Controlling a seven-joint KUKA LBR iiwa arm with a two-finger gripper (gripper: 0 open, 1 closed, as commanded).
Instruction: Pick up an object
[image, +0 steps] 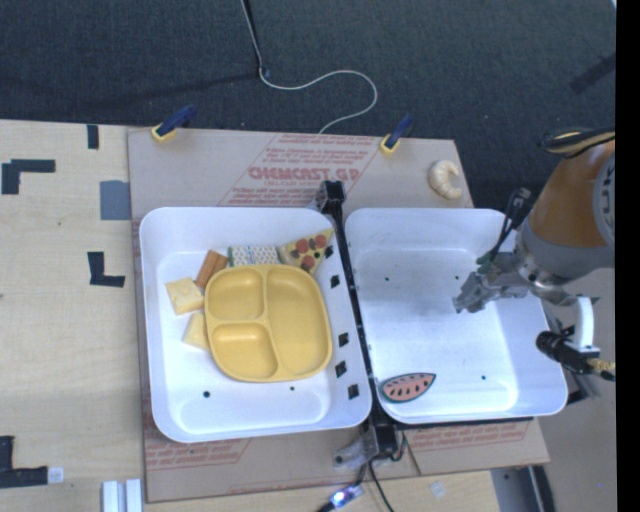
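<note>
From the overhead camera, you see the gripper (470, 300) low over the right bin (440, 225), near its right wall; whether it is wide or narrow cannot be told. A watermelon slice (408, 386) lies at that bin's front edge, well apart. The left bin (165, 400) holds a yellow divided plate (268, 322) among small pieces.

Glossy white plastic bins (250, 425), matt yellow plastic tray (268, 322), cardboard base (290, 175)
</note>
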